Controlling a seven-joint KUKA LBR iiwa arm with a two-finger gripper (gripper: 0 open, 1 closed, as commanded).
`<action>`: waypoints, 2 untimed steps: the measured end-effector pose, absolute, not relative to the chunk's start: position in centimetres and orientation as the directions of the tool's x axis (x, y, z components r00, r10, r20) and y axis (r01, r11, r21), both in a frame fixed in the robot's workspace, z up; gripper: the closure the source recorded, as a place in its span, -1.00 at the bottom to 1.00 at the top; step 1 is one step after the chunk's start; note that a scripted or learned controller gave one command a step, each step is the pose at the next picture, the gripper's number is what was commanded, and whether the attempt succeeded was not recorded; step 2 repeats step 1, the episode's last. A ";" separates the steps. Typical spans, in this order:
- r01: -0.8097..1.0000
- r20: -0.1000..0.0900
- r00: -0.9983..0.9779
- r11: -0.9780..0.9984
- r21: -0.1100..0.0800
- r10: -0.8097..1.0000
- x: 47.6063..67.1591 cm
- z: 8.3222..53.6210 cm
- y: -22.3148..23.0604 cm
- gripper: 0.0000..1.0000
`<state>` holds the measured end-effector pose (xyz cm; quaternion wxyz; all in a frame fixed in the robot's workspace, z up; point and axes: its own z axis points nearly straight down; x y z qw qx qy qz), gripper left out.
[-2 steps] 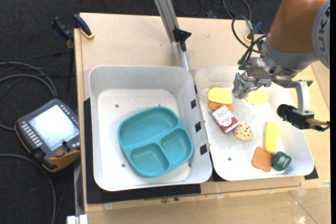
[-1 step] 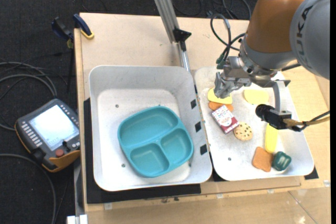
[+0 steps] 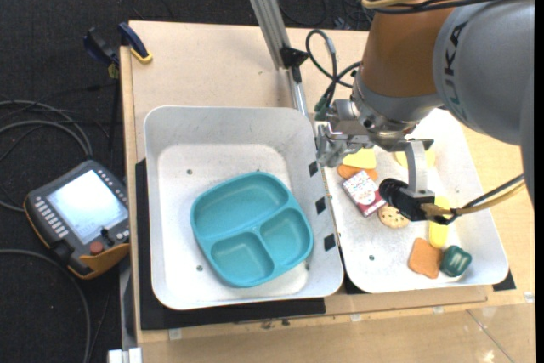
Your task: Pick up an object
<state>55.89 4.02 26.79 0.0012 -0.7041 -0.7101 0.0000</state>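
Camera view: my arm [image 3: 459, 38] above the right bin [image 3: 484, 259].
My gripper [image 3: 374, 150]: grip state unclear.
Red-white carton [image 3: 364, 192]: right bin, just below my gripper.
Cookie [image 3: 392, 218]: beside carton.
Teal tray [image 3: 251, 228]: left bin [image 3: 170, 140].

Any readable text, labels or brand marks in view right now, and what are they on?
"KU": partial lettering on the grey arm housing, cut short at the curve.
Small red and white box in the right bin: printing too small to read.
Teach pendant screen: washed out, unreadable.
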 end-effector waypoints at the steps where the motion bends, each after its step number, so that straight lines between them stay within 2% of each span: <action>1: 1.000 0.001 -0.009 0.009 -0.004 1.000 55.6 24.3 10.0 1.00; 2: 1.000 0.001 -0.009 0.009 -0.004 1.000 55.6 24.3 10.0 1.00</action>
